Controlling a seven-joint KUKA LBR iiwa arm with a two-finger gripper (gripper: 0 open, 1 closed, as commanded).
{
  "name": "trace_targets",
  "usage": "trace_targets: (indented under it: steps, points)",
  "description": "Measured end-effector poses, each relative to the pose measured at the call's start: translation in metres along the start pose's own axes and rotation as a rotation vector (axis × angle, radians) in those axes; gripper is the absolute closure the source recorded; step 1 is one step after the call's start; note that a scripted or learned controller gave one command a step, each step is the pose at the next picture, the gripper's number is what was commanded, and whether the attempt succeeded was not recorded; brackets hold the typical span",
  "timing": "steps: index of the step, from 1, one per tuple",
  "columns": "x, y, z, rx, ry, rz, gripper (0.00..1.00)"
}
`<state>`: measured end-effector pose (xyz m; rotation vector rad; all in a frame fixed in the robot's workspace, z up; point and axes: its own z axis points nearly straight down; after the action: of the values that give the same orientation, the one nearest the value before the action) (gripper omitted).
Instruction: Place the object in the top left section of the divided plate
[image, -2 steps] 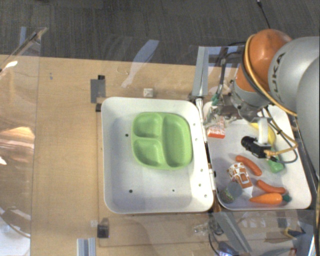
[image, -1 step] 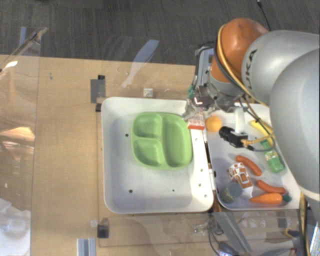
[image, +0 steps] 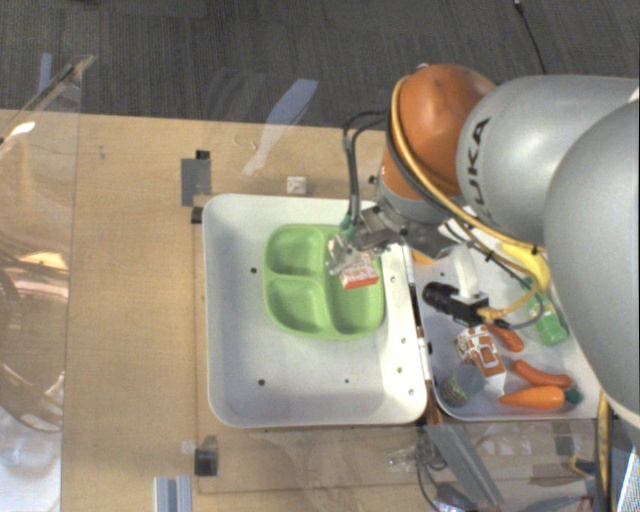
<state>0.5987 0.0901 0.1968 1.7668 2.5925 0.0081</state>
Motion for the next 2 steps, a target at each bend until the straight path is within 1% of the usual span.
trace_targets:
  steps: [1,2]
  points:
    - [0.042,0.086,0.013,0.002,0.0,-0.117,1.0]
    - [0.021,0.056,0.074,-0.024,-0.002,-0.194,1.0]
